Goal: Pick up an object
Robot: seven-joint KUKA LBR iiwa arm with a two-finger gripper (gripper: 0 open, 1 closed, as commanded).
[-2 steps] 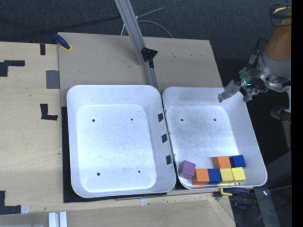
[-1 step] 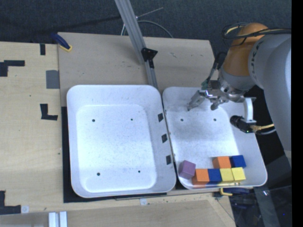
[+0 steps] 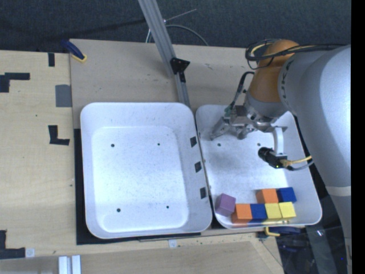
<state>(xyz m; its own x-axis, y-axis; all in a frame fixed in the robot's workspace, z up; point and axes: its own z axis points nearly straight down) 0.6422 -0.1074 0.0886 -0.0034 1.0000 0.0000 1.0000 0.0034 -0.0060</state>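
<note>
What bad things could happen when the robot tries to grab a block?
1. The blocks sit packed together in the near corner of the right bin, so the end effector might catch two, or just push them apart.
2. They lie close to the bin's wall, which might get bumped.
3. The end effector is over the far end, away from the blocks; closing there would probably grab nothing.

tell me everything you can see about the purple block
The purple block is a small cube, matte lilac with plain faces, lying slightly turned on the floor of the right bin near its front left corner. It sits just left of an orange block, close to touching. The claw is well away, toward the bin's back.
</note>
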